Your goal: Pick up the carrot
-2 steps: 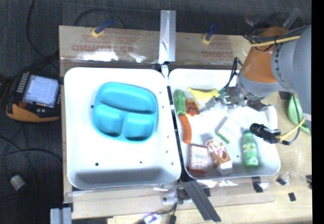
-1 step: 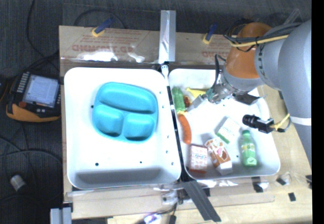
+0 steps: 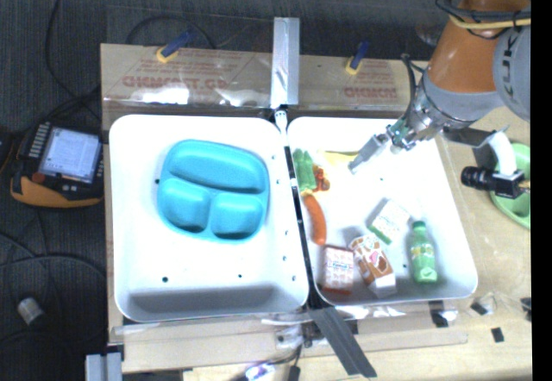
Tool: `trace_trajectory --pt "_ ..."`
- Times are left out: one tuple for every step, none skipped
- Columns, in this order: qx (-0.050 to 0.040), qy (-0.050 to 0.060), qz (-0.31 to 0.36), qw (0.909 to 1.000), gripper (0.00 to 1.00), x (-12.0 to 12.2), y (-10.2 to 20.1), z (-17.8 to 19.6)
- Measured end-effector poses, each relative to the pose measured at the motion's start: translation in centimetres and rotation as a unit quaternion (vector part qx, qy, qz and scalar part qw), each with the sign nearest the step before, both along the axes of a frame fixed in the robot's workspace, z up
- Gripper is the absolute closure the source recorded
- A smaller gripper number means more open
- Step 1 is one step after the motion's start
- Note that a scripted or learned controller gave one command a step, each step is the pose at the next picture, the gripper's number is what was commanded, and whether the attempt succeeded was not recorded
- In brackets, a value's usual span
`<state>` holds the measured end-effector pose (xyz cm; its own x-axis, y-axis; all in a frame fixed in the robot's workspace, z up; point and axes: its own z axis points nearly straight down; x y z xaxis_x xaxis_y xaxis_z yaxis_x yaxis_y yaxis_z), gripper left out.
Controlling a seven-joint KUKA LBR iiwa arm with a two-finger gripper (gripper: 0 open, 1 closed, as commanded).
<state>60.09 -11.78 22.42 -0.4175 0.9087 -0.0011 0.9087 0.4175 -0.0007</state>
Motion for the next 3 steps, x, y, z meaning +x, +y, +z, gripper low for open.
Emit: trace_trajectory --pt "0.0009 0.000 0.100 0.9950 0.00 1.5 1.3 -12.9" --pt "-0.0023 -0.008 0.109 0.9940 0.00 -1.1 1.3 -13.4" --pt "0.0009 0.002 0.123 0.9925 0.00 2.9 1.3 -13.4"
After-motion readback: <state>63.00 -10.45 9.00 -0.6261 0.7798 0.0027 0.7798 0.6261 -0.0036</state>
